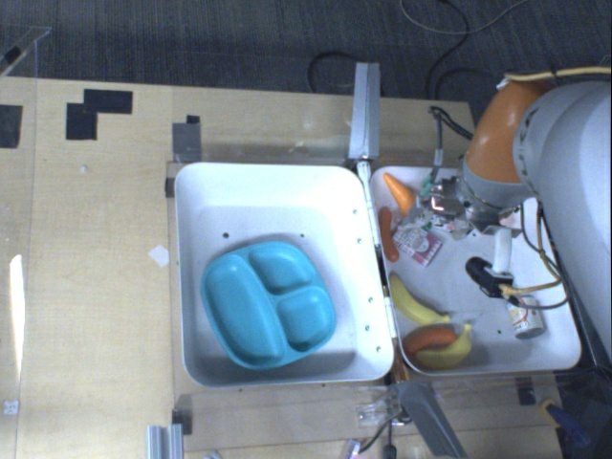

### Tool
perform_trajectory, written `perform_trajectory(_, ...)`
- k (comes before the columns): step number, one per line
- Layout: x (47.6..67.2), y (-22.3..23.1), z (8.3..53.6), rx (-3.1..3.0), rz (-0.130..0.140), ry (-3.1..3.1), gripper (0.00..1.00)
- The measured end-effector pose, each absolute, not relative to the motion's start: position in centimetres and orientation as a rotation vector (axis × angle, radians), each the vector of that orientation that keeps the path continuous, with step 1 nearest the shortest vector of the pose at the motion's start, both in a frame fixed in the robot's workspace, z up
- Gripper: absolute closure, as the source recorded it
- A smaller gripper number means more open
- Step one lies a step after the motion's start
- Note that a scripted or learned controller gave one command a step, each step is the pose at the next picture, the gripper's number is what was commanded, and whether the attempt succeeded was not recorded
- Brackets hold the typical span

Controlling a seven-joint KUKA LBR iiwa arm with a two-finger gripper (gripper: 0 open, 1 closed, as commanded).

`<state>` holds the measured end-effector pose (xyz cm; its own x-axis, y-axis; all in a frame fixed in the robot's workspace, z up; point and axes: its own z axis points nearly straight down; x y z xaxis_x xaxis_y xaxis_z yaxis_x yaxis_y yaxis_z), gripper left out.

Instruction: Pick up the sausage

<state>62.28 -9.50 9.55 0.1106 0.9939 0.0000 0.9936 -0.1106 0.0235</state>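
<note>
Sausage (386, 233) lies in the right bin (555, 357), hard against its left wall, long axis running near-to-far, top end by the carrot (399, 194). Your risks: a finger clips that wall (379, 256), or catches the crinkly packet (418, 240) touching it. Claw (442, 202) hovers just beside; can't tell you if it's released or clenched

Left bin (191, 256) has a blue tray (268, 301), right bin (555, 352) has the sausage (386, 233) by its left wall, plus carrot (400, 193), bananas (417, 304) and the gripper (437, 202).
</note>
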Motion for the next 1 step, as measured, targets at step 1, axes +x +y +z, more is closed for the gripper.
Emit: perform_trajectory(1,62.4,-8.98,9.56,2.234,0.02,2.177,0.0)
